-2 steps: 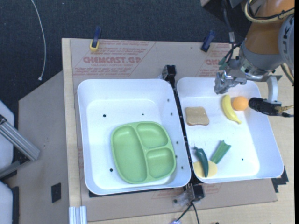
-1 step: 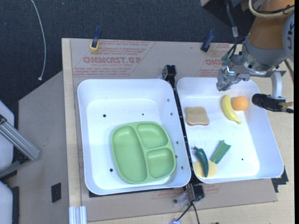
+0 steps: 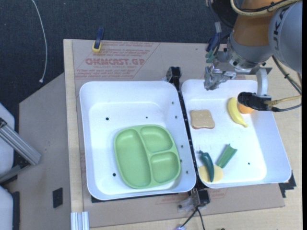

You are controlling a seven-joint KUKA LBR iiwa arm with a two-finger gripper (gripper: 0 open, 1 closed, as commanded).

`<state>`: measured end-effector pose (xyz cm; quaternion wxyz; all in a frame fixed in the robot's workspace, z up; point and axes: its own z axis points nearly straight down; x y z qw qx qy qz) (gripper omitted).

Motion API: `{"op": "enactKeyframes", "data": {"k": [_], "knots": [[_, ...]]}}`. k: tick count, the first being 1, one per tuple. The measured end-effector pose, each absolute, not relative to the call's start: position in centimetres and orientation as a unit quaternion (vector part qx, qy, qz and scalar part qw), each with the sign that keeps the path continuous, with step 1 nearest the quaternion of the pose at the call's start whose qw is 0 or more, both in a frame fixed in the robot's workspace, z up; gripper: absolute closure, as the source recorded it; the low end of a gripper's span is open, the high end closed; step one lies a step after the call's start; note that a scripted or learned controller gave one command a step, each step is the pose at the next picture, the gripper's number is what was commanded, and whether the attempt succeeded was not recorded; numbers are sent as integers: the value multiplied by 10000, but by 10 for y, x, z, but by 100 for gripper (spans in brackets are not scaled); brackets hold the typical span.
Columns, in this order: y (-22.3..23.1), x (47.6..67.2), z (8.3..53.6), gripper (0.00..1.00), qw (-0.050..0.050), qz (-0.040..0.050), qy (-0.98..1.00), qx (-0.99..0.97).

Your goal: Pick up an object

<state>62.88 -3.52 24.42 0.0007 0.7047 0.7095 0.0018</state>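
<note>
**A:** Where is the arm?

**B:** It reaches in from the right, and the gripper [image 3: 211,83] hangs over the far left corner of the right bin [image 3: 268,176], close to the divider between the two bins. Its fingers point down, but they are small and blurred against the white rim, so I cannot tell whether they are spread or closed. Nothing shows between them.

**A:** And the things it could pick up?

**B:** All in the right bin. A slice of toast [image 3: 202,119] lies flat near the left wall, just nearer than the gripper and apart from it. A banana [image 3: 235,111] lies to the right of the toast, with an orange thing [image 3: 244,109] touching its far right side; that may be a piece of fruit, though a black part of the arm covers much of it.

**A:** Anything at the near end?

**B:** A green pepper [image 3: 207,163] and a green stalk [image 3: 226,155] lie side by side, the pepper resting on a yellow piece [image 3: 214,175] in the near left corner.

**A:** The left bin?

**B:** The left bin [image 3: 96,104] holds a green divided plate [image 3: 146,155] with three compartments, towards its near side.
</note>
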Motion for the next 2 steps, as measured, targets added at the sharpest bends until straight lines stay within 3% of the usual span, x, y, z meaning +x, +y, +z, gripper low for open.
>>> {"op": "enactKeyframes", "data": {"k": [2], "knots": [[65,647,246,100,8,14,7090,7052]]}}
